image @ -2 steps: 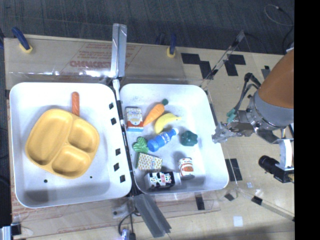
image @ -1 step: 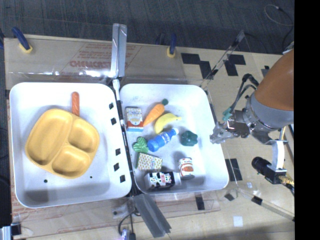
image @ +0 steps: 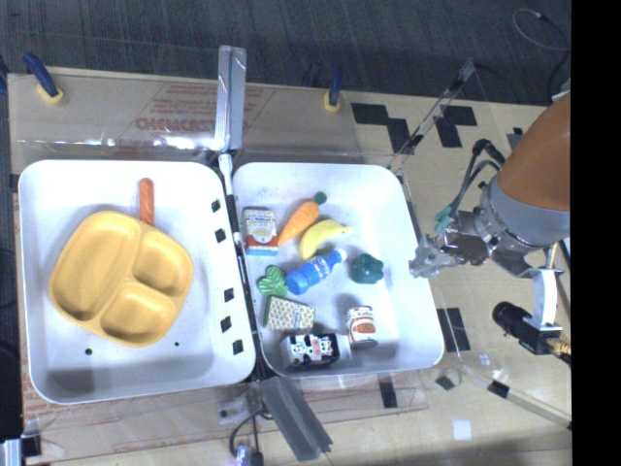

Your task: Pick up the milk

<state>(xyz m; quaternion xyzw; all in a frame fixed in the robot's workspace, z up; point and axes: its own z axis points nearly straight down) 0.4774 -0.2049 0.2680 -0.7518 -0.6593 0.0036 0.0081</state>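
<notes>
Faint red printed lettering, too blurred to read, on the clear sheet (image: 184, 115) behind the bins.

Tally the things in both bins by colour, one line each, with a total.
Orange: 2, carrot, sausage
Yellow: 2, banana, divided plate
Blue: 1, bottle
Green: 2
Black-and-white: 1, milk
Other printed packs: 3
Total: 11

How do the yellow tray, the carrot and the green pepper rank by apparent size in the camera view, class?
1. Yellow tray, by far the largest.
2. Carrot.
3. Green pepper, shorter than the carrot, though rounder, so these two are close.
</notes>
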